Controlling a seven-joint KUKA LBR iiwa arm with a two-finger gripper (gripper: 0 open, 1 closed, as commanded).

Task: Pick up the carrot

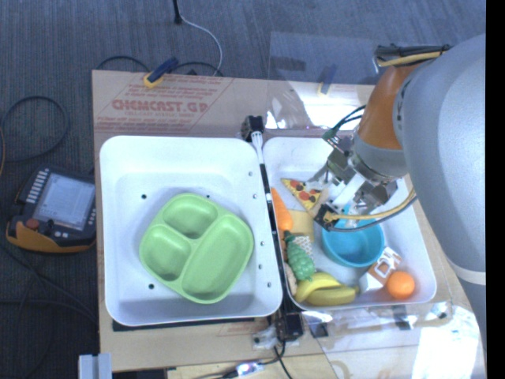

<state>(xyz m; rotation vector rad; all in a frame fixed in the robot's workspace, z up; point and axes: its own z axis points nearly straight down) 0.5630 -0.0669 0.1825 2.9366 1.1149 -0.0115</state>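
1. Far out on the pincer's left sits the left bin (110,212), holding a green divided plate (197,247) well apart from anything the job concerns
2. Nearer, still left of the pincer and a little lower in the picture, the carrot (281,214) lies against the left wall of the right bin (422,251), its length running along that wall; a green bumpy toy (301,257) and a banana (326,292) crowd its lower end
3. Between carrot and pincer lies a pizza slice (304,192), so the approach passes just over it
4. The pincer (341,200) hangs above the middle of the right bin, just over the rim of a blue bowl (353,243); cables and the wrist body mask the tips, so I cannot tell how wide it stands, and nothing shows gripped in it
5. To do the reach well, I judge it should shift left to the carrot's upper, freer half, turn so the closing line crosses the carrot's narrow width, and descend clear of the bin wall, since a tip probably catches the wall otherwise
6. On the pincer's right and lower, an orange (401,284) sits in the bin corner, out of the way
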